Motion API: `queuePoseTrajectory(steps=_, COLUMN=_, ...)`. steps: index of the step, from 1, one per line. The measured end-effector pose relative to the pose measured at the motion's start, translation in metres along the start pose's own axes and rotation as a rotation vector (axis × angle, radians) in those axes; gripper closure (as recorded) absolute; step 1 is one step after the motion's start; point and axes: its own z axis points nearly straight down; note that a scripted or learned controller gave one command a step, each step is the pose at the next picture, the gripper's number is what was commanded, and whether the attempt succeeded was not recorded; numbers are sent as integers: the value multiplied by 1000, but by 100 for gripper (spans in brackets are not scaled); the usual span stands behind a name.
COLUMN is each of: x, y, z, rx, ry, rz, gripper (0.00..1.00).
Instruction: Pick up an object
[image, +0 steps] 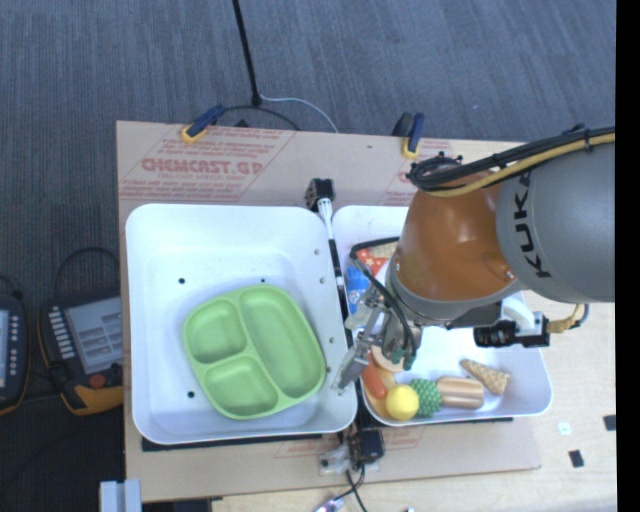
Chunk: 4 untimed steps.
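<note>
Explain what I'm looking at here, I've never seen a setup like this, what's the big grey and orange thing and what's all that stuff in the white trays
The big grey and orange thing is a robot arm, reaching in from the right. One fixed camera above the bench looks down on it at a slant. At the arm's tip is a gripper, a two-finger hand, hanging low over the right bin. I can't see anything clearly held in it. That bin holds toy food: a yellow lemon, a green piece, a hot dog and a wedge-shaped piece. The left bin holds a green divided plate. The arm's job is to pick up an object.
</note>
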Motion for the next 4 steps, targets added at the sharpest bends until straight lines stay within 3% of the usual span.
queuePoseTrajectory(steps=4, x=0, y=0, z=0, rx=0, ry=0, rz=0, gripper=0)
